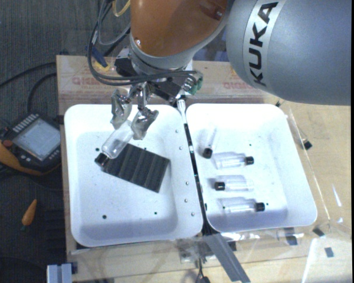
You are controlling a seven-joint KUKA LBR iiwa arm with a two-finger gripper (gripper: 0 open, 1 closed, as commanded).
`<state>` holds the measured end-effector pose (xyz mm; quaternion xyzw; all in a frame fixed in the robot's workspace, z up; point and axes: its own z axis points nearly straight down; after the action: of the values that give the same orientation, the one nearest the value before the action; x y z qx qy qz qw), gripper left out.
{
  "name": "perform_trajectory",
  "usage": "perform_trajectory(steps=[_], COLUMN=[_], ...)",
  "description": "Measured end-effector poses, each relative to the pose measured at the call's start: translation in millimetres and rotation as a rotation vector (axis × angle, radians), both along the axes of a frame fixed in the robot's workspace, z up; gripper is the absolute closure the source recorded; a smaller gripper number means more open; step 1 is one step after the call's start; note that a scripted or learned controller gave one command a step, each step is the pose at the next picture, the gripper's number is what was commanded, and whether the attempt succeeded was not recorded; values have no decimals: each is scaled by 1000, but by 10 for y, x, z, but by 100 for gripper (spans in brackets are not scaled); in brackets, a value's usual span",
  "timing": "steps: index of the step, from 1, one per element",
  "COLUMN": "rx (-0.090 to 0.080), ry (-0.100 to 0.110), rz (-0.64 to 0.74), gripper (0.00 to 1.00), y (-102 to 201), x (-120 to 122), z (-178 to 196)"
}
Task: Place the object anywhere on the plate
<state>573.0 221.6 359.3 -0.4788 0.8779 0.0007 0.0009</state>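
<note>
A ribbed black plate (137, 167) lies flat in the left bin (82, 217), turned at a slant. My gripper (128, 130) hangs over the bin's upper part, just above the plate's far left corner. Its two fingers (117, 114) are shut on the upper end of a clear vial (117, 142). The vial tilts down to the left, and its black cap (100, 158) sits at the plate's left corner, at or just off its edge. Whether the cap touches the plate or the bin floor cannot be told.
The right bin (295, 205) holds several clear vials with black caps, such as one (235, 159) in the middle and one (242, 205) near the front. The arm's orange band (171, 16) and grey body fill the top of the view. A handheld pendant (32, 143) lies left of the bench.
</note>
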Motion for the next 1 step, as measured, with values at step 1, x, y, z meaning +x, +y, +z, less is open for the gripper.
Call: perform_trajectory(steps=[1], rx=[3], ry=[-1], rz=[-294], gripper=[100], y=[56], x=[-286], z=[387])
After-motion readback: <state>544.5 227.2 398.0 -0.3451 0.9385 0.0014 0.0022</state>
